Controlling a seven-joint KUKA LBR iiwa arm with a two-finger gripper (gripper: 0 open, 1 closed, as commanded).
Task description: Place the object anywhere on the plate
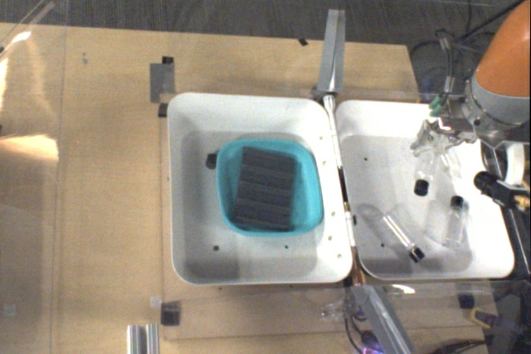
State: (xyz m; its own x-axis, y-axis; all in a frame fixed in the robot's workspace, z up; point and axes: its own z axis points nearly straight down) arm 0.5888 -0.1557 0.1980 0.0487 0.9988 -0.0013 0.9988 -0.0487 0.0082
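A turquoise plate point(309, 178) lies in the middle of the left bin point(187, 203). A dark grey ridged block point(265, 186) rests flat on the plate, well inside its rim. My gripper point(433, 137) hangs over the upper part of the right bin point(365, 137), far to the right of the plate and the block. The orange and grey wrist above it covers part of it.
Several clear vials with black caps lie in the right bin: one point(402, 238) near the front, one point(455, 215) to the right, one point(423, 178) just below the gripper. A small black piece point(211, 161) sits by the plate's left rim. A metal post point(332, 54) stands behind the bins.
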